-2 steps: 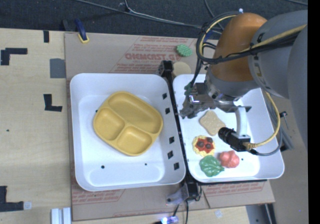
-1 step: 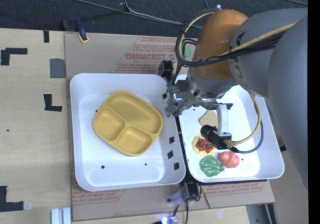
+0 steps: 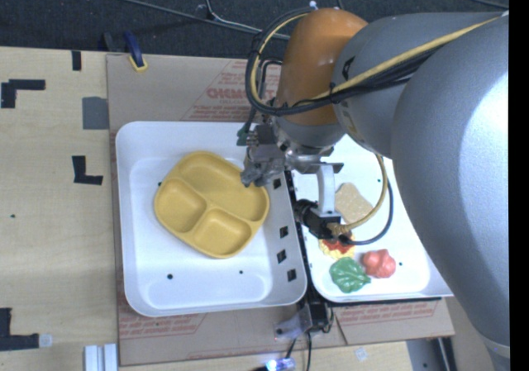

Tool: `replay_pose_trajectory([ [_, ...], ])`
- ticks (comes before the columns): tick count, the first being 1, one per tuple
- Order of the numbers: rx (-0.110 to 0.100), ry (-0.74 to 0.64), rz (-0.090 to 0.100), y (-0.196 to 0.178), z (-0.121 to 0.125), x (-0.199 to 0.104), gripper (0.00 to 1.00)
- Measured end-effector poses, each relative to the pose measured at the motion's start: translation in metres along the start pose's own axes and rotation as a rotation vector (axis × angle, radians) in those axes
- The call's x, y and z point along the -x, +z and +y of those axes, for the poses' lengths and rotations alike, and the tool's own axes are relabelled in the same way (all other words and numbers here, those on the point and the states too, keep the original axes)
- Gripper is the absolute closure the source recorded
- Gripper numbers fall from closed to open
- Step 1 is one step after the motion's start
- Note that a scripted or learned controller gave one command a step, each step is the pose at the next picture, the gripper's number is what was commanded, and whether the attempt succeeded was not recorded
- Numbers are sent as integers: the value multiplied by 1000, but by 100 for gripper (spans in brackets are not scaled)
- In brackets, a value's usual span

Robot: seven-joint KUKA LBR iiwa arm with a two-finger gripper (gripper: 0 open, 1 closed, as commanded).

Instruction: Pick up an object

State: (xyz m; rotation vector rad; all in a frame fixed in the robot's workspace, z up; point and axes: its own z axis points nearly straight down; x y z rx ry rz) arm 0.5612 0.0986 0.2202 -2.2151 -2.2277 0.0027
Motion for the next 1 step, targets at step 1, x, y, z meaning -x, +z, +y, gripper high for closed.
replay_pose_trajectory([
  [1, -1, 4, 0, -1, -1, 3, 0],
])
